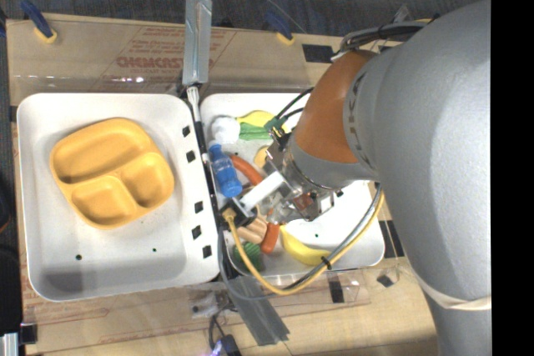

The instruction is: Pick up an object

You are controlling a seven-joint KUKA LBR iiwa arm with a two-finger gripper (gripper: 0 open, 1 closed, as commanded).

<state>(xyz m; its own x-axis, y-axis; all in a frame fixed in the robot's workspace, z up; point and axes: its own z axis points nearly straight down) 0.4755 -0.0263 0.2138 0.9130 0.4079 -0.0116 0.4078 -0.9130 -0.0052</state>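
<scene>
Hanging over the right bin, the gripper is beside a blue bottle; whether clenched, cannot tell.

Bulky grey arm, orange band, black cables

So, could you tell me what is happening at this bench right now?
The robot arm is reaching down into the right bin, its wrist low over a jumble of small things: a blue bottle, a banana, an orange carrot-like piece. Whether it holds anything cannot be seen. The left bin holds a yellow divided tray.
</scene>
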